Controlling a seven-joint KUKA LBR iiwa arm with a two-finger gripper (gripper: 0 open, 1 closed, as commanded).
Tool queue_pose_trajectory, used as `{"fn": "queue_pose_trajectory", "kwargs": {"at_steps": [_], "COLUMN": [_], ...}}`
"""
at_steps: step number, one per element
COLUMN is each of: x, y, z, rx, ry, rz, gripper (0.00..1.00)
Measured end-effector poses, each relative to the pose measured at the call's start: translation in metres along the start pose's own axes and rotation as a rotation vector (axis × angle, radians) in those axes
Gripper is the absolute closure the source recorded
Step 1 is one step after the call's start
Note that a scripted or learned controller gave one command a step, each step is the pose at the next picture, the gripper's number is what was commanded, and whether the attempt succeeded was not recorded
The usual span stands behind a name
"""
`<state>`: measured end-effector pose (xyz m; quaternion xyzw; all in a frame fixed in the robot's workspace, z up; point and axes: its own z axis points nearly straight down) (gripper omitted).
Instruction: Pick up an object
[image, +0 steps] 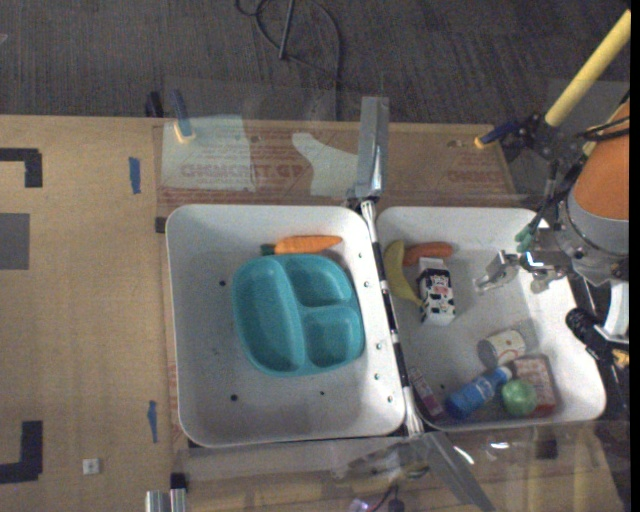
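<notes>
Two shallow white bins side by side on the desk (80, 300): left bin (200, 400) with a teal divided tray (298, 312) and an orange carrot (308, 243) lying just beyond the tray's far edge; right bin (470, 330) crowded with small things. Arm (600, 190) reaching in from the right, hand (508, 268) low over the right bin's far right part, pointing leftward; cannot tell how far open, nothing visibly held. Nearest candidates to the left of the hand: a small black-and-white toy vehicle (436, 294), long axis running roughly near-to-far, just beside a yellow banana (398, 272) curving along the bin's left wall, and a reddish sausage-shaped piece (432, 251) just beyond the toy. Toward the near edge, well apart from the hand: a pale cup-like item (503, 347), a blue bottle (477, 393) lying slantwise, a green ball (518, 397) touching a pinkish packet (540, 377). Probably the toy vehicle or the sausage piece as the easiest reach, a short shift left and down; a grip across the toy's narrow width most sensible, with some risk of nudging the banana beside it.
</notes>
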<state>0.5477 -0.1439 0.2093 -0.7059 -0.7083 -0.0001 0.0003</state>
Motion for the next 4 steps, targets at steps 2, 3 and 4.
{"fn": "queue_pose_trajectory", "kwargs": {"at_steps": [2,3,4], "x": [0.018,0.016,0.083], "y": [0.035,0.036,0.057], "z": [0.115,0.104,-0.024], "rx": [-0.006,-0.01,-0.002], "ry": [-0.001,0.0,-0.001], "rz": [-0.011,-0.005,0.08], "gripper": [0.0,1.0,1.0]}}
